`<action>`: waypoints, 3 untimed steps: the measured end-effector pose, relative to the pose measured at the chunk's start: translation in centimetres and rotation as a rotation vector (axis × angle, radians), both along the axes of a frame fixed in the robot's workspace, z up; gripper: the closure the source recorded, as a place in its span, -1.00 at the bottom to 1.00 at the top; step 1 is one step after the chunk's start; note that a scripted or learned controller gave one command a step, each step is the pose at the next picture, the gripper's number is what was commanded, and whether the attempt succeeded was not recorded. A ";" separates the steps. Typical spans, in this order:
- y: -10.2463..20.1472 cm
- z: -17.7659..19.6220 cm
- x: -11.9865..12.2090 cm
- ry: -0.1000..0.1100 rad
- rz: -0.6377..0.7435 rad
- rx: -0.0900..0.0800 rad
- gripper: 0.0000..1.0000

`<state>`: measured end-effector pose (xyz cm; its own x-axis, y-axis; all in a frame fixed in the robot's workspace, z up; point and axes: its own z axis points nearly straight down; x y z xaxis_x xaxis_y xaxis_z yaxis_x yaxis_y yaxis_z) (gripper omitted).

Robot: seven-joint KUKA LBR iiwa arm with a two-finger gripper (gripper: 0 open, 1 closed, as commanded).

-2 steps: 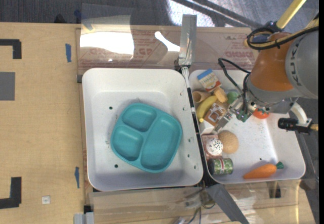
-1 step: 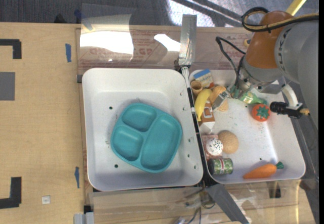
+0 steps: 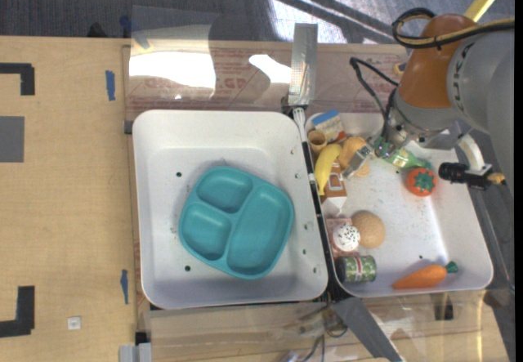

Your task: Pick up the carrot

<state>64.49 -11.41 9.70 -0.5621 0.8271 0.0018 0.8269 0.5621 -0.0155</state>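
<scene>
Nearest: orange tapered carrot with green top (image 3: 422,276) lies flat at the right white bin (image 3: 478,225) front edge, beside the green can (image 3: 357,268) | hand (image 3: 377,148) far back by the yellow banana (image 3: 326,166), grip state cannot tell | you should descend centred, closing across its width.

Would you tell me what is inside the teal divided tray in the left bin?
The teal tray shows three bare compartments with nothing lying in them. What lies beneath it is covered.

Divided tray (image 3: 236,222) in left bin (image 3: 155,140), carrot (image 3: 422,275) at right bin's (image 3: 478,266) near edge, can (image 3: 357,268) to its left
</scene>
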 end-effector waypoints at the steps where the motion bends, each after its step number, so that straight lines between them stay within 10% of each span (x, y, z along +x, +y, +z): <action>1: 4.1 16.0 -2.3 -0.033 0.061 0.006 1.00; 2: 4.1 15.2 -2.5 -0.018 0.059 0.006 -1.00; 3: 7.6 8.5 -6.5 -0.008 0.029 0.008 -1.00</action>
<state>58.01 -3.77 18.17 -0.5859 0.8104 0.0040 0.8104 0.5859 -0.0038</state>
